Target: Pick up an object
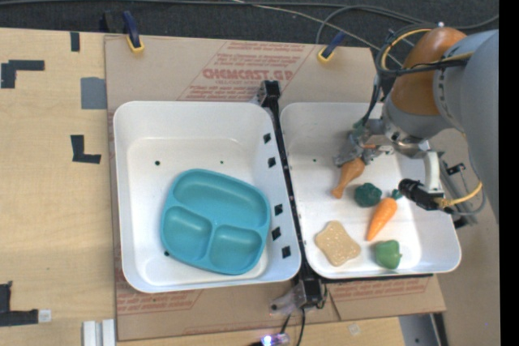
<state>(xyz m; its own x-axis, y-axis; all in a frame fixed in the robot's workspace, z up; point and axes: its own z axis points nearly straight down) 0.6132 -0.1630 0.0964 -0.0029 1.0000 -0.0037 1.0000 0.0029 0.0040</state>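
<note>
The gripper (362, 151) is down in the right bin (312, 121), at the upper end of a small orange toy, probably a carrot piece or chicken drumstick (349, 176). Whether the fingers are spread or pinching that toy, cannot tell: the tips are dark and tangled with wrist hardware at this angle. So no hold claimed.

Risks, as judgement:
- The toy lies slanted, its top end touching or just under the fingers. Closing on a tapered end likely squeezes it out, and it skids down-left from the fingers.
- Crowding: a dark green broccoli-like piece (367, 194) sits just below the fingers, and a whole orange carrot (382, 218) lies beyond it. A bump could shove either one.
- The wrist cable and a black fitting (415, 192) hang below-right of the fingers, near the carrot top, so a snag or drag is possible on lift.
- A toast slice (337, 243) and green pepper (388, 254) sit well below the fingers, unlikely to be hit.

Arm pose: the arm (478, 93) comes in from the right, with the orange band (418, 77) above the wrist. The wrist is bent down toward the bin floor and the fingers point down-left.

The left bin (130, 134), far left of the fingers, holds a teal divided plate (215, 221), not involved.
</note>
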